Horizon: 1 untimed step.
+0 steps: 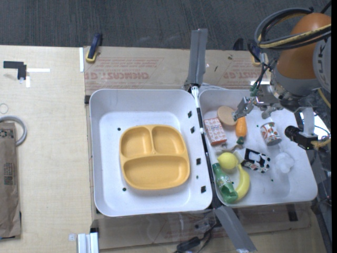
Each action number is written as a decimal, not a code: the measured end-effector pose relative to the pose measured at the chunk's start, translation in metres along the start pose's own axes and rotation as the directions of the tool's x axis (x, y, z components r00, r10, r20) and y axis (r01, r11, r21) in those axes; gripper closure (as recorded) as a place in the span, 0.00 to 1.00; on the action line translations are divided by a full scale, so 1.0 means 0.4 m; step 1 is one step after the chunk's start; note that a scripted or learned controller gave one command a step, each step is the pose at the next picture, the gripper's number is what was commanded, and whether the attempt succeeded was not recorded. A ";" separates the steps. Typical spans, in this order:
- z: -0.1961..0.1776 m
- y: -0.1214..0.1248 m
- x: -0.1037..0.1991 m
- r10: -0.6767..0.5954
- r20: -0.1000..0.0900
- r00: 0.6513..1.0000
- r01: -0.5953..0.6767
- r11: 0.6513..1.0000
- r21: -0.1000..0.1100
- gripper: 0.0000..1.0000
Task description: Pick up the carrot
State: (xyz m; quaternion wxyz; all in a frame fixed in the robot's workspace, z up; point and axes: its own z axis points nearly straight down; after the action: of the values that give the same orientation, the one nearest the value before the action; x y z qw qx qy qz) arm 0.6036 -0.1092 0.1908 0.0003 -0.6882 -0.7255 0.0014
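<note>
Here the carrot (240, 127) lies in the right bin (295, 191), just right of the red carton (215, 131) and below the tan disc (227, 115), its long axis running nearly up-down in the view. The hand (245, 108) hangs just above its upper end, touching or almost so. Whether it grips or gapes, I cannot tell.
</note>
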 end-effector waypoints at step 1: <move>0.247 0.066 -0.055 -0.053 0.000 0.999 0.053 0.999 -0.003 0.00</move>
State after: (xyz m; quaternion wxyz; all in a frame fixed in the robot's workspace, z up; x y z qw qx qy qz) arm 0.6310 -0.1298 0.0919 -0.0006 -0.6688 -0.7434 0.0005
